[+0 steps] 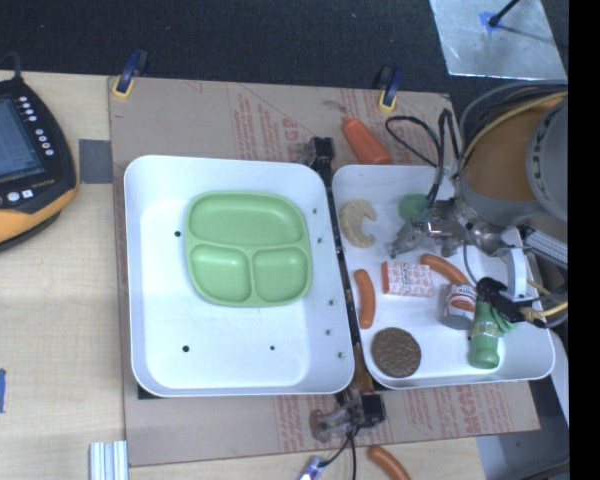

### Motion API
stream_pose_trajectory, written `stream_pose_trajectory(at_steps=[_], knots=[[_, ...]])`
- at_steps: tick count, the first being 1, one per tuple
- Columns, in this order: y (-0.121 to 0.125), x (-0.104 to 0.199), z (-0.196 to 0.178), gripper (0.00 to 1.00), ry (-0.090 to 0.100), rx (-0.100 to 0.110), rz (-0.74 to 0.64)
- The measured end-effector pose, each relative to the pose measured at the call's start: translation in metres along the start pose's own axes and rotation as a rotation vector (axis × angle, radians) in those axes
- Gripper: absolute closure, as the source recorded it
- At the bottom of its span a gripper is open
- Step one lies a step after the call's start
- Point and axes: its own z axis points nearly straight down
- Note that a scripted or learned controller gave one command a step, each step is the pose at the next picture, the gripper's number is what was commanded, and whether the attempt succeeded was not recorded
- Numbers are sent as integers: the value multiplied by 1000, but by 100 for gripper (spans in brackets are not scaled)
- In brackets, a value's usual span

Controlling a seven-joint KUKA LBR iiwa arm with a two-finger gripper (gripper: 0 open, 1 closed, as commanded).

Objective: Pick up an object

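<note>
The right bin (540,363) holds several play-food items: a beige croissant (358,222), a green round piece (412,206), an orange sausage (363,297), a white and red packet (408,278), a second sausage (443,266), a small can (458,303), a green bottle (485,340) and a brown cookie (395,351). My gripper (418,234) hangs low over the upper middle of this bin, between the green piece and the packet. Nothing is visibly held in it. The arm's body hides the bin's right upper corner.
The left bin (150,298) holds a green divided plate (248,247). A carrot (365,140) lies on the cardboard behind the right bin, and another sausage (388,460) lies in front of it. A teach pendant (15,163) sits at the far left. Cables trail beside the wrist.
</note>
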Motion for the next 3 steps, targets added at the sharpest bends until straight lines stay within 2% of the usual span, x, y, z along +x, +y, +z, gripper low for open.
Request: stream_pose_trajectory(at_steps=[1, 2, 3], knots=[[61, -13, -1, 0, 2, -1, 2], [0, -23, 0, 0, 0, 0, 1], [61, 8, -1, 0, 2, -1, 2]])
